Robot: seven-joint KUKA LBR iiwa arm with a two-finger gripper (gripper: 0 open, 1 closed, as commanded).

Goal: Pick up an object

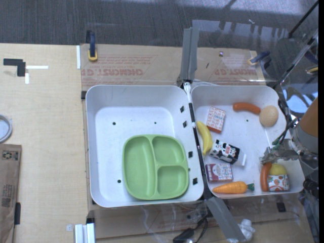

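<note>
Two bins: shallow white trays side by side on the bench, left bin (101, 135) and right bin (253, 97).
Left bin: holds a green divided plate (156, 167) with three compartments, lying in its near half.
Right bin, far side: a red sausage (246, 107), a tan egg-shaped ball (269, 116) just beside it, and a small patterned box (215, 119).
Right bin, middle: a banana (204, 136) along the left wall, and a black-and-white carton (225, 152) lying on its side.
Right bin, near side: a red-and-white carton (218, 172), a carrot (231, 188), a second red sausage (265, 177) and a small juice box (278, 178) with a yellow top.
Arm: enters at the right edge, with the gripper (276, 153) low over the right bin's right side, just above the second sausage and juice box.
Gripper state: cannot tell whether its jaws are apart or closed; nothing is seen held.
</note>
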